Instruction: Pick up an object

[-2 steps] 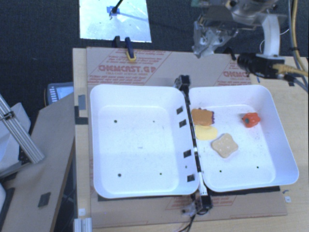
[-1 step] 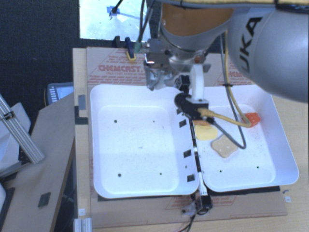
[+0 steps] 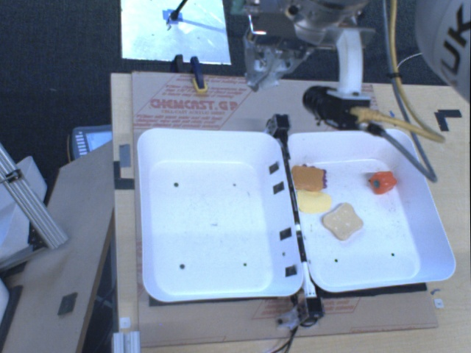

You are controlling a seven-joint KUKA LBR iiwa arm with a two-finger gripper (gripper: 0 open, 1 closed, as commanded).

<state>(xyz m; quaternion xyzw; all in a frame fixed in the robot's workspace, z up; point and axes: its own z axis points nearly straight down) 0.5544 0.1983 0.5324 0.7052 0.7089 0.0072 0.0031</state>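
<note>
Two white bins are set side by side on a wooden desk (image 3: 125, 271), with dark floor behind. Nothing is seen in the left bin (image 3: 213, 271). Four small things are kept in the right bin (image 3: 412, 267): an orange block (image 3: 309, 177) by the middle wall, a yellow disc (image 3: 315, 202) touching it just below, a tan piece (image 3: 343, 221) next to that, and a red toy (image 3: 382, 182) well apart near the right side. The pincer (image 3: 263, 70) is held high behind the bins, and nothing is seen in it; how far it is open cannot be told. The red toy is judged easiest, since open room is found all round it. The block should be left, being close to the wall.
</note>
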